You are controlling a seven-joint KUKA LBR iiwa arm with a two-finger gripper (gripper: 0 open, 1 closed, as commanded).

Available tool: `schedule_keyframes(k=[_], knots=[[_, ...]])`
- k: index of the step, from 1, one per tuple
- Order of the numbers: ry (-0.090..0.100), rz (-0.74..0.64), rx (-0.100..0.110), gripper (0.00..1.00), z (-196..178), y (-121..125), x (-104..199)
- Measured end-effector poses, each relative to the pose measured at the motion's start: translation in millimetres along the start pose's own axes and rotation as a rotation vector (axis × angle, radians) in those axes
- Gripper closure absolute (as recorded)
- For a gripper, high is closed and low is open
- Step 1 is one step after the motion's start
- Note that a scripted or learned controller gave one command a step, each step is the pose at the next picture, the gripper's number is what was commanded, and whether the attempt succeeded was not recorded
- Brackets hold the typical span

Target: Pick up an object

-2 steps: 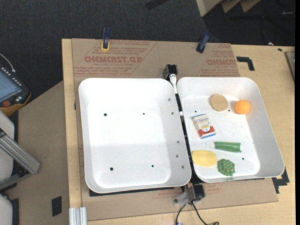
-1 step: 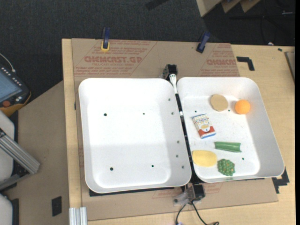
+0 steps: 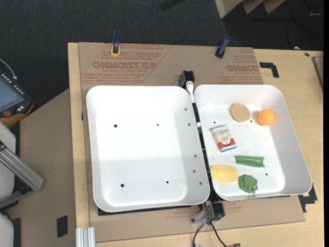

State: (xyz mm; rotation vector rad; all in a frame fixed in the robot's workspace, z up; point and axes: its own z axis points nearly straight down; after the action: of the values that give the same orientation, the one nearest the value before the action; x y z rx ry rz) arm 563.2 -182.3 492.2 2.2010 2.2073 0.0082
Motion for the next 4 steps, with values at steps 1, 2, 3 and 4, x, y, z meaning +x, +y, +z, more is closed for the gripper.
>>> schedule_keyframes(k=[1,2,3,4], knots=[[-0.003,0.0,-0.005,1.0,-11,1,0],[-0.006,-0.001,-0.009,1.0,-22,2,-1],[-0.009,-0.001,-0.014,1.0,-33,3,-1],[-0.013,-0.002,-0.019,1.0,-44,4,-1]])
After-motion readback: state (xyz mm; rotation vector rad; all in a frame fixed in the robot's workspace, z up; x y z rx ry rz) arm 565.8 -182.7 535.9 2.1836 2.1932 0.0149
